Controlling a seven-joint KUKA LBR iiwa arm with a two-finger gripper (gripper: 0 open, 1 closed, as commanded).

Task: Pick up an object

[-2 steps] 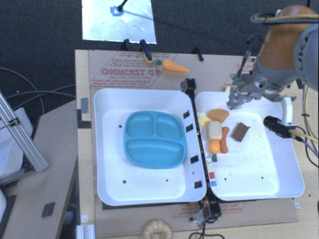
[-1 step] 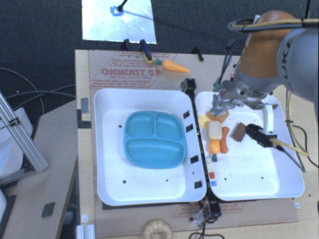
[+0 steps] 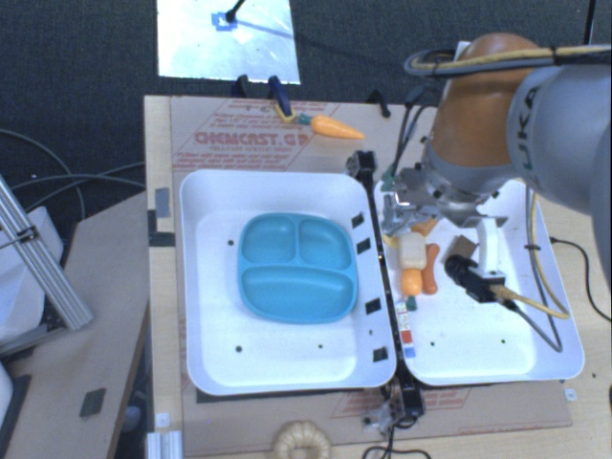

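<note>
Orange plastic and a cream block make up the small cluster at the 9 o'clock side of the right bin, close to the wall it shares with the left bin. The cream block lies with its long axis running from 12 to 6 o'clock. A rounded orange piece touches its 6 o'clock end. Just beside both, toward 3 o'clock, an orange stick lies along nearly the same line, its far end tipped slightly toward 1 o'clock. A small brown thing sits near them at 3 o'clock. The tool hangs over the 12 o'clock end of the cluster, just above the cream block. An orange scrap shows at the tool's lower edge, and from this slant I cannot tell whether the tool is spread, pressed together or pinching that scrap. The grey arm reaches in from 2 o'clock. In the left bin a blue divided plate lies at the centre. Both bins rest on a cardboard sheet with red print, laid on the pale table. A toy carrot lies on the cardboard at 12 o'clock of the left bin, its tip pointing toward 3 o'clock. Beyond it a shiny sheet lies on dark carpet, and a pale rope ring sits at the 6 o'clock edge.
</note>
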